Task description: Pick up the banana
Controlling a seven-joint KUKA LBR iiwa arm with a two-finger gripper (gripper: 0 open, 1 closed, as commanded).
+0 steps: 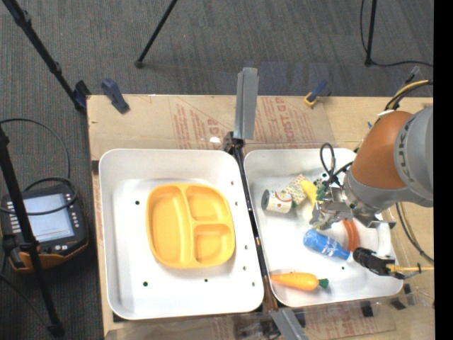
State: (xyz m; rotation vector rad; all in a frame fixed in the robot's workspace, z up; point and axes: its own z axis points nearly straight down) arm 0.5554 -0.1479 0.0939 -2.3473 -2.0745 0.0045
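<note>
The arm is reaching down into the right bin (272,163), and the gripper (324,214) sits low in the middle of the pile of toys. The banana (308,188) looks like the small yellow thing near the back of that bin, just beside a little can (277,201) and a bit up and left of the gripper. Nothing yellow shows inside the gripper, so the banana is not picked up yet (I cannot tell if the gripper is wide or squeezed). A blue bottle (326,244) lies right under the gripper, and a carrot (299,281) lies near the front edge. The left bin (120,168) has a yellow plate (190,225). This looks like the reaching step. Next, the gripper should slide toward the banana and avoid the bottle.
</note>
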